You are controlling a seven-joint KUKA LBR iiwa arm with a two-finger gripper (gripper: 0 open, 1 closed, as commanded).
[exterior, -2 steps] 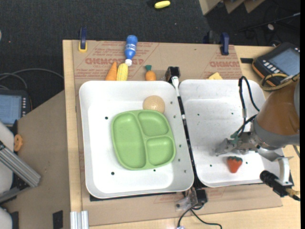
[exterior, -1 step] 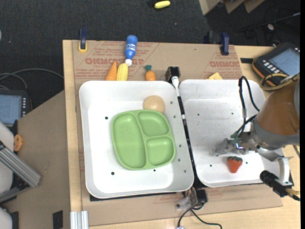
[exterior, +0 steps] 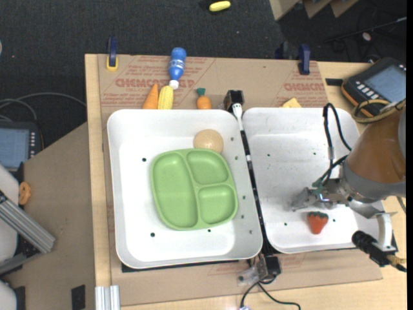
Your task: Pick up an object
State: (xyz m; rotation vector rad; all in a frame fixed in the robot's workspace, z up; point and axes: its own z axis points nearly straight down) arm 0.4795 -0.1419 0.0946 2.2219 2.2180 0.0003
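Note:
A small red strawberry-like toy (exterior: 317,223) lies in the right bin (exterior: 284,141) near its front edge. My gripper (exterior: 312,199) hangs low just above and behind it, one grey finger (exterior: 299,203) pointing left over the bin floor. Nothing shows between the fingers. The grey arm with its orange band (exterior: 381,157) comes in from the right. In the left bin (exterior: 129,173) rests a green three-part plate (exterior: 193,187), with a beige egg-shaped thing (exterior: 208,140) at its far rim.
Behind the bins on the cardboard lie a blue-capped white bottle (exterior: 176,63), a corn cob (exterior: 166,97), two orange carrots (exterior: 203,101) and a black clip (exterior: 233,99). A handheld pendant (exterior: 377,86) sits at the back right. Cables hang at the bench front (exterior: 261,273).

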